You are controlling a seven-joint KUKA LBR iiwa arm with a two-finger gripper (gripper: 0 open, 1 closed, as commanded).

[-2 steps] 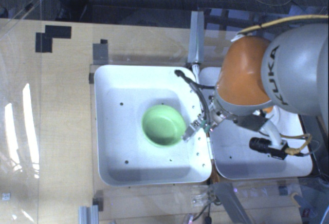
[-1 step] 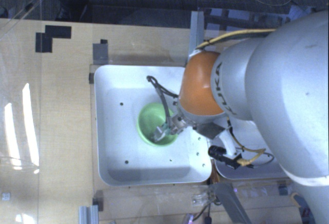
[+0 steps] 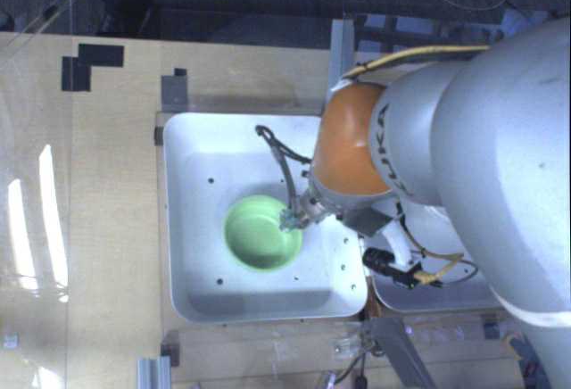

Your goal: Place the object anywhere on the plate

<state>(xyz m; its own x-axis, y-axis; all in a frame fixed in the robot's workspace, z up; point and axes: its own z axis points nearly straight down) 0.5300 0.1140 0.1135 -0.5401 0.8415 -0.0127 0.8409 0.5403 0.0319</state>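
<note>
Tool (image 3: 291, 219) at 1 green plate (image 3: 259, 234) rim, 2 white bins (image 3: 192, 227), finger state unclear

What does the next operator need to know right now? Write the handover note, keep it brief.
Claw: low over the right rim of the green plate; whether it is open or shut cannot be told from this angle.
Plate: in the left white bin, near its middle.
Object: not identifiable; nothing clearly lies on the plate's visible surface.
Done: arm has reached the plate.
Left: confirm an object is held or released, verify it rests on the plate, withdraw.
</note>
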